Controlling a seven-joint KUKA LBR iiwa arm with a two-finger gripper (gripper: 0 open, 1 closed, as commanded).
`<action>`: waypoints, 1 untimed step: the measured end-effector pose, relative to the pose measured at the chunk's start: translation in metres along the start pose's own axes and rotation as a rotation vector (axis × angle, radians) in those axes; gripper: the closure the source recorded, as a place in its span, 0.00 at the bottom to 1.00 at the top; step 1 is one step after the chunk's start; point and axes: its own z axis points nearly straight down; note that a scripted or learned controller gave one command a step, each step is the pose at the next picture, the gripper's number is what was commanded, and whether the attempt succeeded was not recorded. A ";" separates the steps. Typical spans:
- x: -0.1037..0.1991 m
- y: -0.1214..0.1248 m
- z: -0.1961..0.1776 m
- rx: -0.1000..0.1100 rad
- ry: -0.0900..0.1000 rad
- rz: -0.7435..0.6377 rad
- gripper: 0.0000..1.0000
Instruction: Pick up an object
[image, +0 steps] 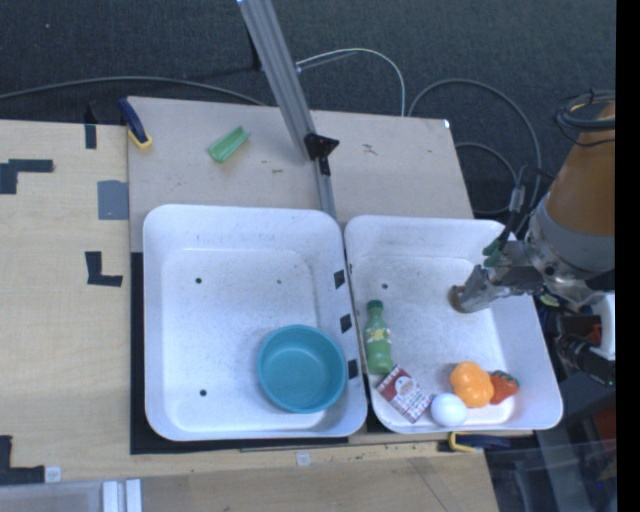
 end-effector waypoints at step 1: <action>0.041 0.034 0.016 0.006 0.002 -0.003 1.00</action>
